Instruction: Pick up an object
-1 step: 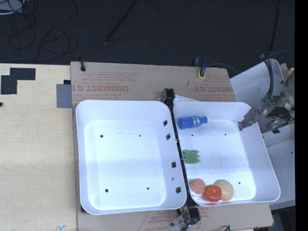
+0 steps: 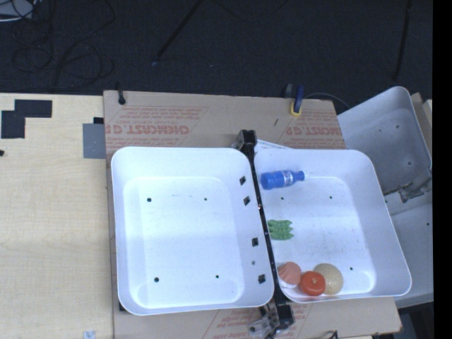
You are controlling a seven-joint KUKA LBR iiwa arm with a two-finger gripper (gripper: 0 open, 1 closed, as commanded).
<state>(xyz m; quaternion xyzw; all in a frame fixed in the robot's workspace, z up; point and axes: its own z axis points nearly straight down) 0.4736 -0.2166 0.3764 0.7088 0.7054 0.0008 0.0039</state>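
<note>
The right bin (image 2: 367, 210) holds several small objects. A blue bottle (image 2: 282, 179) lies on its side near the bin's far left corner. A green pea-pod-like piece (image 2: 280, 229) rests against the left wall. At the near edge sit a pink round piece (image 2: 289, 272), a red tomato-like ball (image 2: 312, 283) and a beige round piece (image 2: 330, 277), close together.
The left bin (image 2: 134, 189) sits beside the right one, joined by a black divider with clips (image 2: 256, 217). Both rest on a cardboard sheet (image 2: 183, 122) on a wooden bench. A grey metal panel (image 2: 388, 129) stands at the right.
</note>
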